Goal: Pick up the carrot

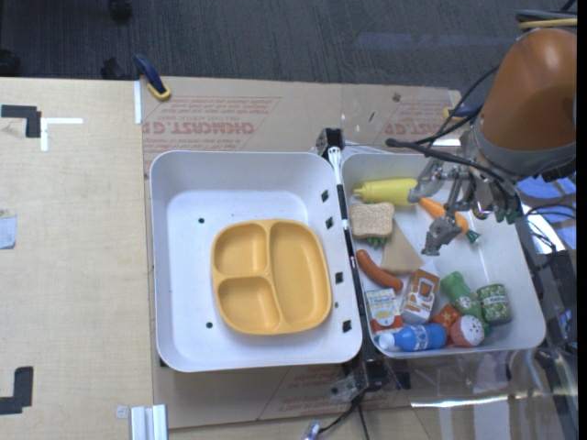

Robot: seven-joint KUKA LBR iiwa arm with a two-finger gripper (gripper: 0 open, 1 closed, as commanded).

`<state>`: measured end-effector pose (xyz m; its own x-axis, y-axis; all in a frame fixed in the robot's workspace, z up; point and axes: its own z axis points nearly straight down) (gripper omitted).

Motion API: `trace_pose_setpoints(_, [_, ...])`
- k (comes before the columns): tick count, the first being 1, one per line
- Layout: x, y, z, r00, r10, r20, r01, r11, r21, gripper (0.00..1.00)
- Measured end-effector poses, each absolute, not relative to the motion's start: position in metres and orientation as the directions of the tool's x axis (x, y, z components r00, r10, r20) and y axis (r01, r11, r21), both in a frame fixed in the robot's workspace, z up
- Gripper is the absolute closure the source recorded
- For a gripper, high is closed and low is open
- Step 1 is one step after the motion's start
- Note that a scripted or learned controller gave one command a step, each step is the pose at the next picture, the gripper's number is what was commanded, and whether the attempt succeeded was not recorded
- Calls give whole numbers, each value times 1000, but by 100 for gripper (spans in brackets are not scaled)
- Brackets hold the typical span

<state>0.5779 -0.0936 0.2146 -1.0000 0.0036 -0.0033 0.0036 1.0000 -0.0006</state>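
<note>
Carrot [442, 211], likely a light, stiff, slick plastic toy, lies directly beneath the gripper [447, 229], whose jaws hang spread and empty; grasp across its mid-body.

Open white floor along the right bin's [523, 273] far right side, but crowded elsewhere: corn cob [386, 190], bread slice [371, 219] and sausage [379, 269] along the left wall, cartons, cans and bottle [415, 338] packed across the near end, end effector [449, 218] hanging over the carrot [435, 208].
</note>
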Motion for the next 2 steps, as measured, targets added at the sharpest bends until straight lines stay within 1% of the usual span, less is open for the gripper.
trace_pose_setpoints(1, [628,-140,108,-999,40,-4,40,999,0,0])
trace_pose_setpoints(2, [630,-139,119,-999,38,-10,38,999,-2,100])
